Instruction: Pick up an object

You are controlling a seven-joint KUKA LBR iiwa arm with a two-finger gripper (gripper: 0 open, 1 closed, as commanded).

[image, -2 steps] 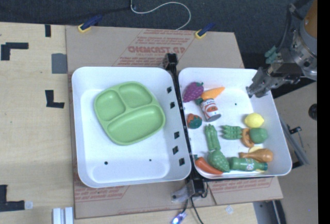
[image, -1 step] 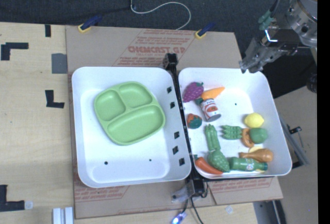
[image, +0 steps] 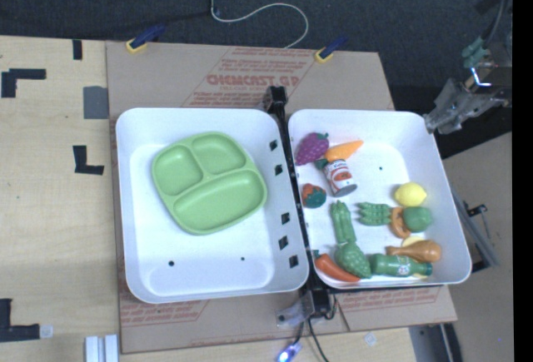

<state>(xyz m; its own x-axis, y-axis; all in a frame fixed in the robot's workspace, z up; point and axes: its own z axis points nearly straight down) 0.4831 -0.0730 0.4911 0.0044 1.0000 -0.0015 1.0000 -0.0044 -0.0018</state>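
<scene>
Across the bench [image: 50, 185] lies a cardboard sheet [image: 250, 77], and on it two white bins sit side by side, touching along a black clipped seam. At nine o'clock the left bin [image: 141, 269] carries a green divided plate [image: 210, 181] and nothing else I can make out. At three o'clock the right bin [image: 433, 161] carries all the small toy food: a purple grape bunch [image: 312, 147] and an orange carrot [image: 344, 150] near the top, a red-labelled can [image: 340, 177] just below them, a yellow lemon [image: 410, 194] toward the right wall, a green pod [image: 341, 221] standing roughly twelve-to-six in the middle, and a crowded heap along the bottom edge that I cannot sort into separate pieces. Up at two o'clock, outside the right bin and just past its upper right corner, the claw [image: 454, 112] hangs against dark floor; it is small and blurred, so I cannot tell its state, and I see nothing in it. Every candidate lies toward seven or eight o'clock from it. The lemon looks the nearest and stands apart from its neighbours, so I judge it the easiest target. The arm behind the claw is cut off by the frame's right side.
</scene>
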